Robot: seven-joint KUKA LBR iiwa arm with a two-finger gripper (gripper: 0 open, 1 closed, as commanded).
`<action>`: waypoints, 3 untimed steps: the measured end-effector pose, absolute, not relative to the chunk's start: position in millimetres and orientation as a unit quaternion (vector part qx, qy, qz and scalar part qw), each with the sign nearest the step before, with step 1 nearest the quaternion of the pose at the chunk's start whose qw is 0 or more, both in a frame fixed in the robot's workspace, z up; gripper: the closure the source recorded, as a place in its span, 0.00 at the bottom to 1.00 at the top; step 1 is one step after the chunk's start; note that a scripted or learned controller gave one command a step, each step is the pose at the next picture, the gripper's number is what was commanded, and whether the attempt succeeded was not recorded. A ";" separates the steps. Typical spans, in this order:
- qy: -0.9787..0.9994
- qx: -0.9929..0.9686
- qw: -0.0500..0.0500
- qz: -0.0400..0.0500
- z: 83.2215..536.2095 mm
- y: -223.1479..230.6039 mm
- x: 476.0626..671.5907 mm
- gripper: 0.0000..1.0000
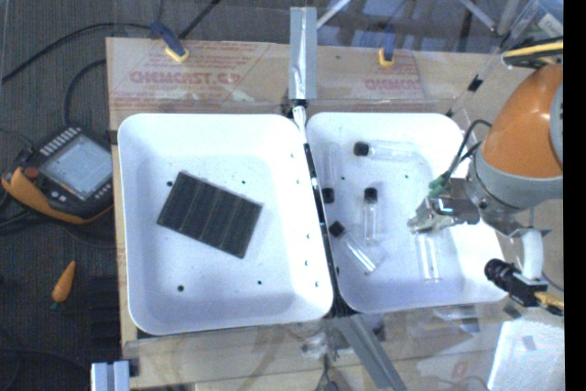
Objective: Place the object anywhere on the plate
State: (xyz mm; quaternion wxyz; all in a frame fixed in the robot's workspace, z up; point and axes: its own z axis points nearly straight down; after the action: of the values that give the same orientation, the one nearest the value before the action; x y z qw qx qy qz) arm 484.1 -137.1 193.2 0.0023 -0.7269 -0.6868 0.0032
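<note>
Gripper [430, 217], finger state indiscernible, hovers above clear vials [370, 211] in the right bin [403, 128]; the dark plate [210, 214] lies in the left bin [146, 142]. Risk: smooth, round vials may roll or slip during grasping.

Lighting: bright, even, from overhead; no hard shadows.
Left bin [137, 224]: white floor close to overexposed, surface detail washed out; soft grey shading along the inner walls.
Right bin [458, 288]: same brightness; clear vials [371, 215] nearly vanish against the white, only their black caps read plainly.
Dark plate [210, 214]: strong contrast, edges fairly crisp, faint shadow at its lower edge.
Clear sheet behind the bins [220, 73]: pale sheen, red lettering under it hazy.
Arm [526, 137]: orange shell saturated, with a soft highlight.
Sharpness: moderate overall; grainy, low resolution; floor and stands at the top dimmer and softer.
</note>
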 end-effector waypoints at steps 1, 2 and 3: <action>-0.619 -0.785 0.002 0.004 179.4 -50.3 524.7 1.00; -0.648 -0.761 0.000 0.004 282.7 53.9 597.7 1.00; -0.649 -0.761 0.001 0.005 269.9 128.8 509.7 1.00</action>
State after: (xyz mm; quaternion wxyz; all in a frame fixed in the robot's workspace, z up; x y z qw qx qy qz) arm 509.7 128.8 269.9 0.0010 -0.7609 -0.6489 0.0050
